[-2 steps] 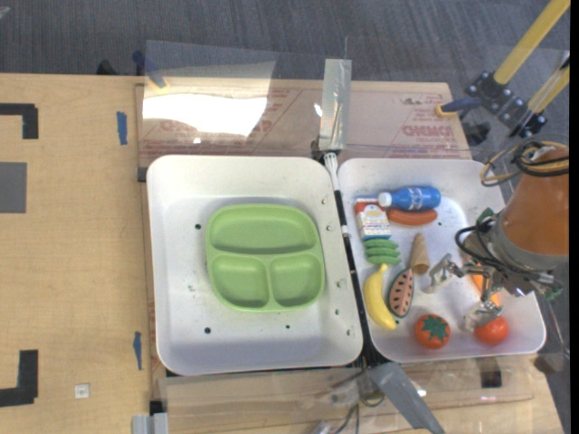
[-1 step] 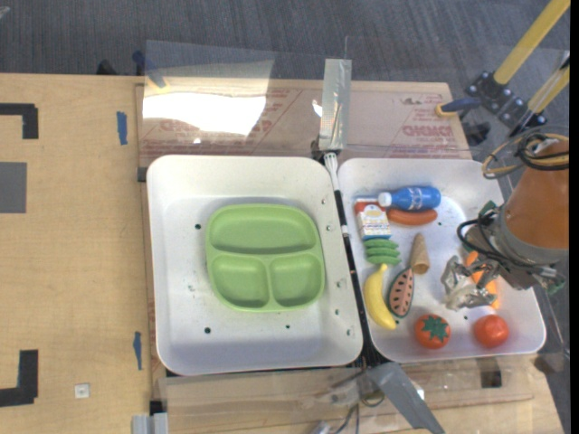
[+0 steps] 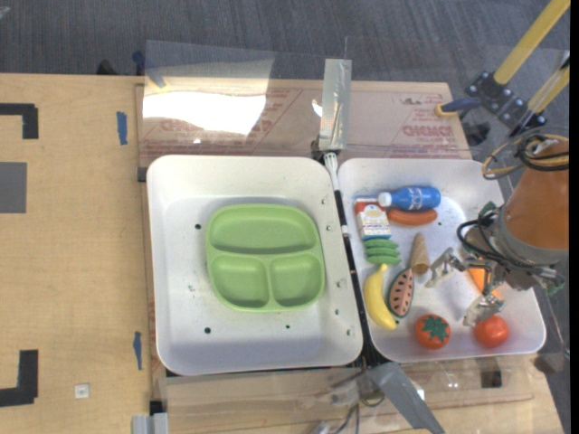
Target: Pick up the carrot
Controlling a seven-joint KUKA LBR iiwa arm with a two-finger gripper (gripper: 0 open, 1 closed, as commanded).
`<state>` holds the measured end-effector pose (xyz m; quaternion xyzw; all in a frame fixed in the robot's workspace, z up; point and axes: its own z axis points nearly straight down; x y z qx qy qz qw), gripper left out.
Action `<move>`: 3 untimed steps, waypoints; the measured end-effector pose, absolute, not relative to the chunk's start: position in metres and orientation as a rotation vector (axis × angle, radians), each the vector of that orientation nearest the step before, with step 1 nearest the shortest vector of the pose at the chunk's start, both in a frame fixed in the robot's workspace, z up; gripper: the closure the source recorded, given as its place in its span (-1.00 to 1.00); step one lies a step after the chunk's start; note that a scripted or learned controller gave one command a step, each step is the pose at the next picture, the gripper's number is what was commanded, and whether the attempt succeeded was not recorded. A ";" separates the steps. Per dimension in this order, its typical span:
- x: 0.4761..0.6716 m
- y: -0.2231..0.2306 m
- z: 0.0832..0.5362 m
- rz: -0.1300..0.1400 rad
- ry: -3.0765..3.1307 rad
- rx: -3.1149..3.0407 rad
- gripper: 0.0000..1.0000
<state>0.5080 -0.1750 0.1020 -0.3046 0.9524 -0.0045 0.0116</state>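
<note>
The carrot [image 3: 476, 278] is a small orange piece lying in the right bin [image 3: 529, 337], mostly hidden under the arm's wrist. My gripper [image 3: 464, 287] hangs low over it, open. One finger [image 3: 443, 267] stands to the carrot's left and the other finger [image 3: 485, 306] to its lower right. The carrot lies between them, and I cannot tell whether either finger touches it.
The right bin also holds a blue bottle [image 3: 412, 196], a sausage [image 3: 412, 215], a carton [image 3: 372, 221], a banana [image 3: 378, 298], a watermelon slice [image 3: 401, 291], a cone [image 3: 420, 252] and two red fruits [image 3: 432, 331] [image 3: 491, 331]. A green divided plate [image 3: 265, 256] sits in the left bin [image 3: 172, 242].
</note>
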 end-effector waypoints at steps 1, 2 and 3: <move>0.511 -0.185 0.090 -0.003 3.074 -0.592 -1.00; 0.515 -0.184 0.103 -0.011 3.061 -0.592 1.00; 0.518 -0.183 0.113 -0.013 3.054 -0.592 1.00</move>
